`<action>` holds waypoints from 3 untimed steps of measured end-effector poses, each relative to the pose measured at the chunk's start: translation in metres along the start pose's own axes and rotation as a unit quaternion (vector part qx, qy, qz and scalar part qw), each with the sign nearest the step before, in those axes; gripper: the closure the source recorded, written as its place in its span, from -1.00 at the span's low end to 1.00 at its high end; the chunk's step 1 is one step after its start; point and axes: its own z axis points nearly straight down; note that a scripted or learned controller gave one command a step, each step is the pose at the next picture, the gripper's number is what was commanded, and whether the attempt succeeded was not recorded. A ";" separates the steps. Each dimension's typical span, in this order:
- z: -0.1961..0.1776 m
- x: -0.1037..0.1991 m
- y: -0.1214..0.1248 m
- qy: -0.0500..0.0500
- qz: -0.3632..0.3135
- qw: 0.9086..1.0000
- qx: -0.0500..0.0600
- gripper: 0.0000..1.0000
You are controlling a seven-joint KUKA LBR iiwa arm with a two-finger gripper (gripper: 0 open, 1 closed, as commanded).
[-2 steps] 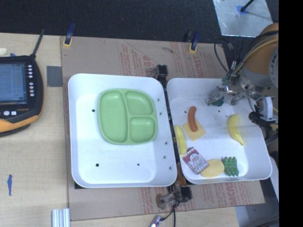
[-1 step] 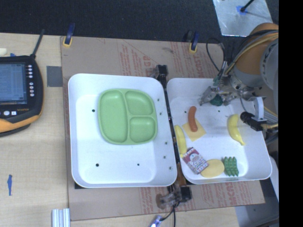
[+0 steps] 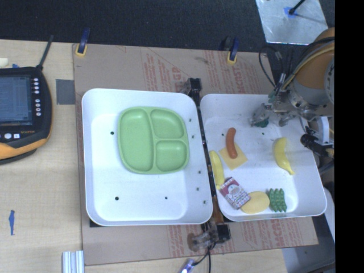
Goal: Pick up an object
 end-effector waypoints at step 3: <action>0.000 0.019 0.000 0.000 -0.001 1.000 0.002 -1.00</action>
